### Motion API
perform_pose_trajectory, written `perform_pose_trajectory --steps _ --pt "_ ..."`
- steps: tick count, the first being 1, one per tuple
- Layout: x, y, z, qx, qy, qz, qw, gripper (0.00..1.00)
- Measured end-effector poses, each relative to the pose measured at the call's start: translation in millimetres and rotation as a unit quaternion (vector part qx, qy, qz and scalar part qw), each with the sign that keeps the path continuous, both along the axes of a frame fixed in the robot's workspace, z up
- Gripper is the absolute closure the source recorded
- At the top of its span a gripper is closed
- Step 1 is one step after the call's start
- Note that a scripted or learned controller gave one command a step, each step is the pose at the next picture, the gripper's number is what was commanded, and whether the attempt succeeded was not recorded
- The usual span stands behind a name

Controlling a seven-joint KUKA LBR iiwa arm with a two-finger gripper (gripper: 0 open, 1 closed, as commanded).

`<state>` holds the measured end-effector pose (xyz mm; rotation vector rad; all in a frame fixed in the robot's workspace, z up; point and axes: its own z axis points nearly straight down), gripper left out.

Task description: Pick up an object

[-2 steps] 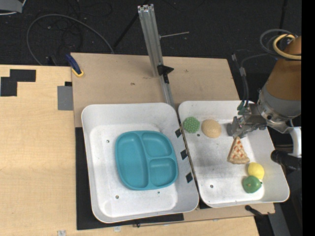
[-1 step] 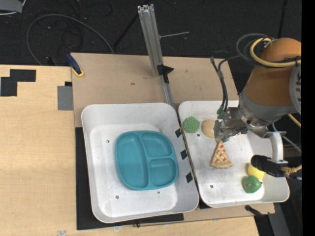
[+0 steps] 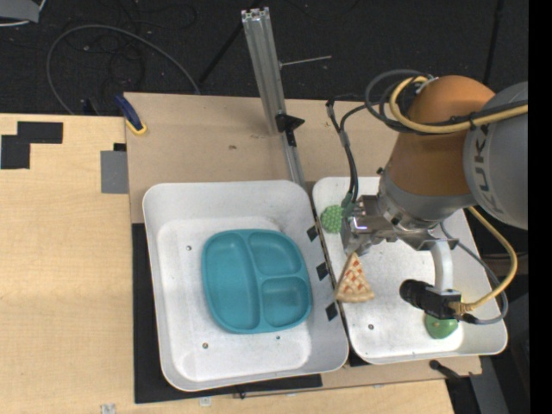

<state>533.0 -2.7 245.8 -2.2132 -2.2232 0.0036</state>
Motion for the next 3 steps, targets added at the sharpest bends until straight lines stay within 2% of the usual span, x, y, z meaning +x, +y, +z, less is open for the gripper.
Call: perform_pose_trajectory --steps 2,3 --pt "-18.8 93.8 -26.4 -0.0003 0.001 0.000 1.0000 1.00" --pt "-18.2 92.0 -25.6 -0.0009 0.000 -0.002 1.0000 0.00"
